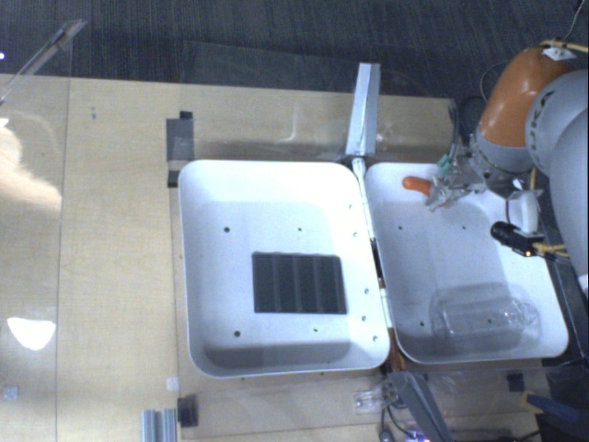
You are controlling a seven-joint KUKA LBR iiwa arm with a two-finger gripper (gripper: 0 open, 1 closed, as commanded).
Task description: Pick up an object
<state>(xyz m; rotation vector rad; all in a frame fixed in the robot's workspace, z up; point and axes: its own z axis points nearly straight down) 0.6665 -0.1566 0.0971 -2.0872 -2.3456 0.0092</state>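
While hovering low at the far end of the right white shallow plastic bin (552, 339), end effector (448, 191) sits just beside small orange carrot-shaped object (416, 184), probably lined up for it. Can't tell open or closed. Clear plastic bottle (480, 311) lying nearer, well apart. Dark ribbed rectangular pad (299, 283) over in left white bin (198, 247).

Two white bins are seen side by side: the left bin (212, 247) and the right bin (405, 274). A dark grey ribbed mat (299, 284) is shown at the centre of the frame. A small orange object (416, 184) and a clear bottle (480, 312) are seen at the right. The bench (101, 274) is coloured pale tan wood. The arm (538, 109) is finished in grey and orange.
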